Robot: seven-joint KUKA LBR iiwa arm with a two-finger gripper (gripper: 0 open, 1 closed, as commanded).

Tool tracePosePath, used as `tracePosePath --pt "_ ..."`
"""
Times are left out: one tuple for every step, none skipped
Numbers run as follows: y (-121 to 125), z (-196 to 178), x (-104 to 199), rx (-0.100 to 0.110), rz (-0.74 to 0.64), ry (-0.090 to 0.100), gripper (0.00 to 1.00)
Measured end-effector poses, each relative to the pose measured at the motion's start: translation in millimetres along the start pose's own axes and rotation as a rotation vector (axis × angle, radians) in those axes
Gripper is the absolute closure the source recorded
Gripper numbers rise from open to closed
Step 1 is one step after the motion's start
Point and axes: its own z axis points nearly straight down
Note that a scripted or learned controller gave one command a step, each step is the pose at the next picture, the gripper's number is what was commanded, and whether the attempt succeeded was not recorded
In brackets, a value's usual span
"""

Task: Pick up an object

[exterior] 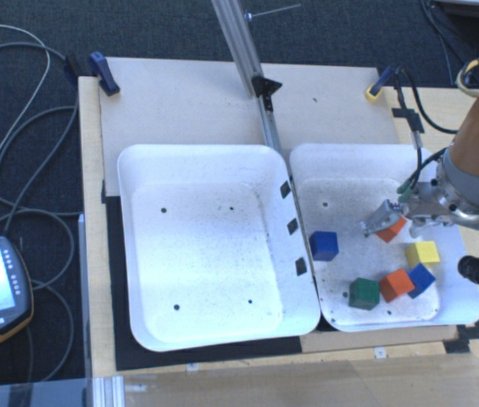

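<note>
— Dark carpet surrounds the wooden bench (180, 100) with its two shallow white plastic bins; what sits in the right bin (341, 164)?

— Small cubes: one blue cube (324, 245) alone, then green (364, 293), orange (397, 283), yellow (423, 253) and a second blue (421, 277) clustered together.

— And the two-finger gripper (383, 221)?

— It sits low over that bin, seemingly closed on a small orange-red block (389, 230), though the fingers blur.

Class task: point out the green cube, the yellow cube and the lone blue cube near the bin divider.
green cube (364, 293), camera view, top face.
yellow cube (423, 253), camera view, top face.
lone blue cube (324, 245), camera view, front face.
</note>
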Motion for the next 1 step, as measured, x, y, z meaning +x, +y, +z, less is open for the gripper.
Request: tracePosePath --pt "71.4 85.8 -45.3 0.001 0.001 -0.003 0.0"
